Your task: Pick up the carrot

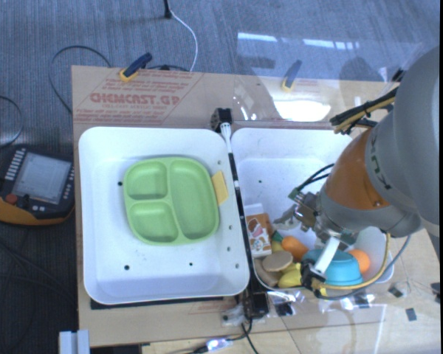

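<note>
The carrot [292,246], a short orange piece with a green tip, lies in the right bin [280,161] near its front, among other toys. My gripper [308,226] hangs low over that bin, just above and to the right of the carrot. The grey arm with its orange band [354,186] covers the bin's right half. I see nothing held in the gripper.
Around the carrot lie a small printed carton [258,234], a tan round piece [277,262], a yellow toy [291,276], a blue bowl [345,272] and an orange ball [359,259]. The left bin [103,198] holds a green divided plate [170,200] with a yellow piece [220,187] at its right edge.
</note>
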`<state>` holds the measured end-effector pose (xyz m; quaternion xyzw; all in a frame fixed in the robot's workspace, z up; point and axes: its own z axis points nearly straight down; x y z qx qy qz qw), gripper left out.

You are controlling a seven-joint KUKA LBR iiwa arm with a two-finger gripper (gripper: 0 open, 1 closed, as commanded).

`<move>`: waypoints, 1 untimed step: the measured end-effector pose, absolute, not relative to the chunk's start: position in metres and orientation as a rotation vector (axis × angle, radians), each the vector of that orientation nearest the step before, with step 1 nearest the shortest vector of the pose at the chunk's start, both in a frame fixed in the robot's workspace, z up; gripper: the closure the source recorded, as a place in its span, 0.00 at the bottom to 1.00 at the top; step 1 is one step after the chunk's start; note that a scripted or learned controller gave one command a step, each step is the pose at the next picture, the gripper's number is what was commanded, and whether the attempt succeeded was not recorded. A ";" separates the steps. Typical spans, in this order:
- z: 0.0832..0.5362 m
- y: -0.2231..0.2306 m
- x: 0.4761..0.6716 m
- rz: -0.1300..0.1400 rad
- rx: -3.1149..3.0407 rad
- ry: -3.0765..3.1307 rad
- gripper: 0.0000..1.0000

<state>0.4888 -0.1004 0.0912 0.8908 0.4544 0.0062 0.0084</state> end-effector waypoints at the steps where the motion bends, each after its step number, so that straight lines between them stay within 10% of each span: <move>1: 0.091 -0.102 0.491 0.031 2.948 1.029 0.00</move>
